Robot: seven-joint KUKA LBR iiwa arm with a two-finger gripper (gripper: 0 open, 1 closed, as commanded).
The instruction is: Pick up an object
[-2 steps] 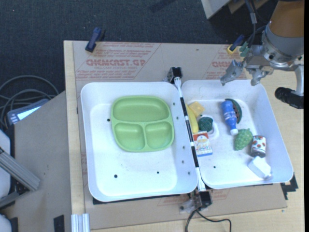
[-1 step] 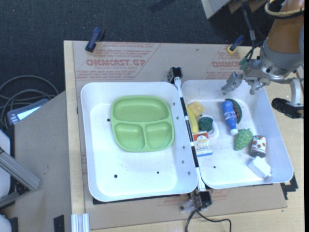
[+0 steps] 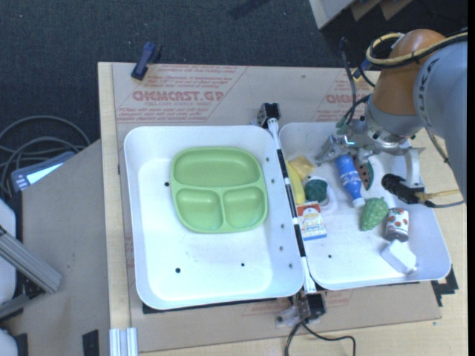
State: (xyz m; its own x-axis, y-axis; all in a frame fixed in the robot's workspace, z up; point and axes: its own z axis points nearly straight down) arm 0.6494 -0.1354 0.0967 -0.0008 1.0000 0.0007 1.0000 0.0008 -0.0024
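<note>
My gripper [image 3: 355, 142] hangs over the back of the right bin [image 3: 427, 269], below the orange band of the arm. Directly under and in front of it lies a blue bottle [image 3: 346, 173] with a white cap, pointing toward the front. A small dark brown thing [image 3: 367, 170] lies beside the bottle on its right. Nothing can be seen between the fingers. Other things in this bin are a yellow piece [image 3: 298, 173], a dark green ball [image 3: 315, 190], a small carton [image 3: 312, 222], a green bumpy fruit [image 3: 373, 213], a small can [image 3: 397, 225] and a white block [image 3: 401, 257].
The left bin [image 3: 148, 265] holds a green divided plate [image 3: 219, 188]. A black clip [image 3: 269, 113] sits at the back where the two bins meet. A blue clip [image 3: 145, 60] lies on the board at the back left.
</note>
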